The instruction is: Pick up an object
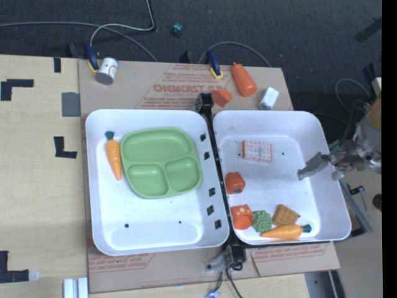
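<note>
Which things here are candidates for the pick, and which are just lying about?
Job:
gripper
pink card
red piece
waffle
carrot in the right bin

Lying about:
green tray
orange bottle
white cube
can

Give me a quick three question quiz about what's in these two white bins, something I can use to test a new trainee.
1. True or false: the green divided plate lies in the left bin.
2. Multiple choice: where is the gripper? A) above the green plate, B) at the right side of the right bin, C) outside both bins, over the cardboard.
3. Fill in: the right bin's carrot lies along its ___ edge, near or far.

Key: 1 true. 2 B. 3 near; the other carrot lies in the left bin beside the plate.
</note>
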Robot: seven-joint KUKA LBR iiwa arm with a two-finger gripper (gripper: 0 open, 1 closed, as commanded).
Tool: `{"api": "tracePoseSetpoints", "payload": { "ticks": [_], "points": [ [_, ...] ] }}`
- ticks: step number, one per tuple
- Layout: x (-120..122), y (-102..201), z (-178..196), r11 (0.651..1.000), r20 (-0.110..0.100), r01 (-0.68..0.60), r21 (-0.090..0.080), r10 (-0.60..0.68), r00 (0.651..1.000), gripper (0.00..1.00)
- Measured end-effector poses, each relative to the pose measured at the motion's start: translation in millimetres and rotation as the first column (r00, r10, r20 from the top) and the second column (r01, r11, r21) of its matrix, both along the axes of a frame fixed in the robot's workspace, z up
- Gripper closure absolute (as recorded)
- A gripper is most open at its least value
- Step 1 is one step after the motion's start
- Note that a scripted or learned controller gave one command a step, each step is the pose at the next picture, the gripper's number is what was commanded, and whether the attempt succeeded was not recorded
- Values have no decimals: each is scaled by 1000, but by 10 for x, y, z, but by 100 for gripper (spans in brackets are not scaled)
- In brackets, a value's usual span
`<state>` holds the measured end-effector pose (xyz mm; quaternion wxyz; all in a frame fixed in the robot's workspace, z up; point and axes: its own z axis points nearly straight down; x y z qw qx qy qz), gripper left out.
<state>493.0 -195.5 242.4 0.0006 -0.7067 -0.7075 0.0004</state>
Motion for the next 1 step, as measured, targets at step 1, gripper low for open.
{"api": "tracePoseSetpoints", "payload": {
  "ticks": [1],
  "points": [
    [47, 649, -895, 1000, -2, -1, 1, 1, 1000, 0]
  ]
}}
